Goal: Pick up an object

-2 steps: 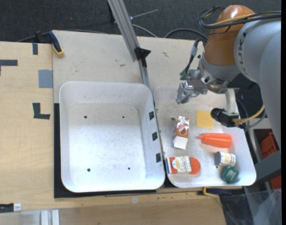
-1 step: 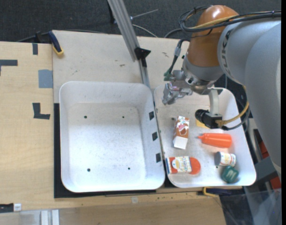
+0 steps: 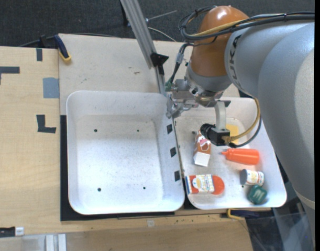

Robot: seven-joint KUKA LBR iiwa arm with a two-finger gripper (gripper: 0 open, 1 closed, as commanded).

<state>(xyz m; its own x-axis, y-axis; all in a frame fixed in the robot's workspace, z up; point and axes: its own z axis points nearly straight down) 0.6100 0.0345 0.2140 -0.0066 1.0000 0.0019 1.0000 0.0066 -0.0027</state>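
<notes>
Hanging over the divide between the two bins, the two-finger gripper (image 3: 173, 110) sits low at the far left corner of the right-hand shallow white bin (image 3: 277, 192), close to the shared rim. At this angle it cannot be told whether it is spread or closed, and no object is visible in its grasp. Above it, the metal wrist block joins the orange band (image 3: 218, 33) of the grey arm (image 3: 277, 72), which enters from the right and covers the far right part of that bin. A black cable runs from the wrist down to a black fitting above the bin floor.

Candidate objects all lie in the right-hand bin:
- A small red-and-white carton (image 3: 202, 149) lies near the bin's middle, just toward the near edge from the gripper and apart from it.
- An orange plastic squeeze bottle (image 3: 242, 156) lies on its side to the right of the carton.
- A yellow round object (image 3: 232, 130) is partly hidden behind the black fitting.
- A red-and-white flat packet (image 3: 205, 184) lies at the near left corner.
- A small pale cylindrical jar (image 3: 253, 178) and a dark green rounded object (image 3: 256, 194) lie at the near right corner, just beside each other.

The left-hand shallow white bin (image 3: 76, 140) adjoins it on the tan wooden surface (image 3: 23, 140).
</notes>
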